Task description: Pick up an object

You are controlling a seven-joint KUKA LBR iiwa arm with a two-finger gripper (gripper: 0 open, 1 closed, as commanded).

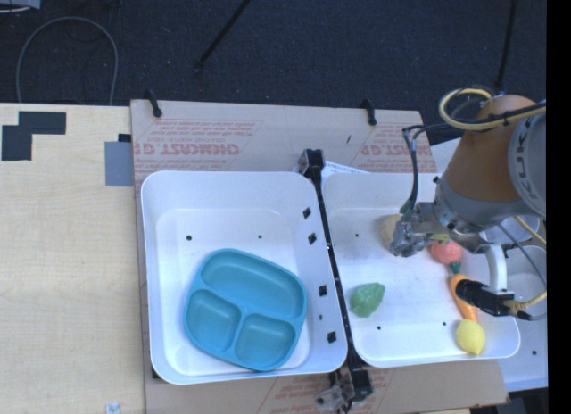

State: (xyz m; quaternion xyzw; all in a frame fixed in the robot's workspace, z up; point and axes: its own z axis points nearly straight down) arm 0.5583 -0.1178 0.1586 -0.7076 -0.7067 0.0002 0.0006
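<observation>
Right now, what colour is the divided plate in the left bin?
Light blue; the divided plate shows best in the camera view.

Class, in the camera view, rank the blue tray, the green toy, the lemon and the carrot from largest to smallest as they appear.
1. Blue tray, by far the largest.
2. Green toy.
3. Lemon and carrot: look alike in size; the carrot is partly covered, so I leave them unranked.
</observation>
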